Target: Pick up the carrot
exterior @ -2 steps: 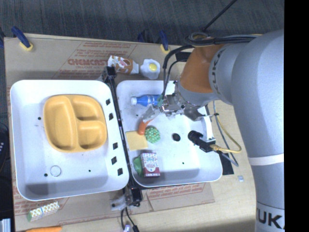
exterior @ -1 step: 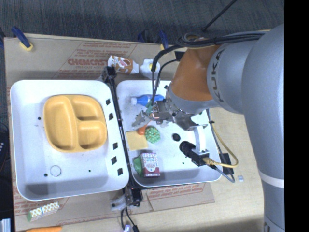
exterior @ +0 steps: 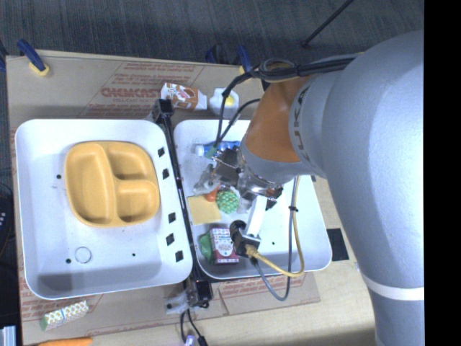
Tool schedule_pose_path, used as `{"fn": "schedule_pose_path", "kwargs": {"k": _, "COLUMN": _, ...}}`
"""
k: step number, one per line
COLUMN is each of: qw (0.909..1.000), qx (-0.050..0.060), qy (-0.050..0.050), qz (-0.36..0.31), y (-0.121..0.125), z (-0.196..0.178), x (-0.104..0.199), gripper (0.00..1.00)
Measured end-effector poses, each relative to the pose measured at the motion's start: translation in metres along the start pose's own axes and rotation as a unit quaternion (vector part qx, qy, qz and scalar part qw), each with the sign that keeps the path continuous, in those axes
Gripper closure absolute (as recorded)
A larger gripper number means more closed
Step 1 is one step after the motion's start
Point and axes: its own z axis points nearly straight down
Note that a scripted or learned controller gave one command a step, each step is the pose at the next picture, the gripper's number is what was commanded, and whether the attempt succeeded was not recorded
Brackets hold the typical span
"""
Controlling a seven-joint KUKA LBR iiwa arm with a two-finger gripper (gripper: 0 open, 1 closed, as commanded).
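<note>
The jaws (exterior: 214,181) are hanging just above the carrot (exterior: 209,193); their spread I cannot tell. Beside them, the green ball (exterior: 227,200) is crowding, risking a wrong grab.

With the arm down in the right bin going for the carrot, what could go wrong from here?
The carrot shows as a small orange sliver by the gripper, crowded by a green ball and a yellow slice, so the gripper might grab or knock those instead. The arm hides much of the right bin, so a miss would be hard to spot.
</note>
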Motion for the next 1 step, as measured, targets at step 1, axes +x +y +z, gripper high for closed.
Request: {"fn": "schedule_pose_path", "kwargs": {"k": 1, "qw": 0.9988, "qx": 0.001, "qy": 0.0, "qz": 0.05, "y": -0.0077, "z": 0.0001, "x": -0.0147, "gripper": 0.0}}
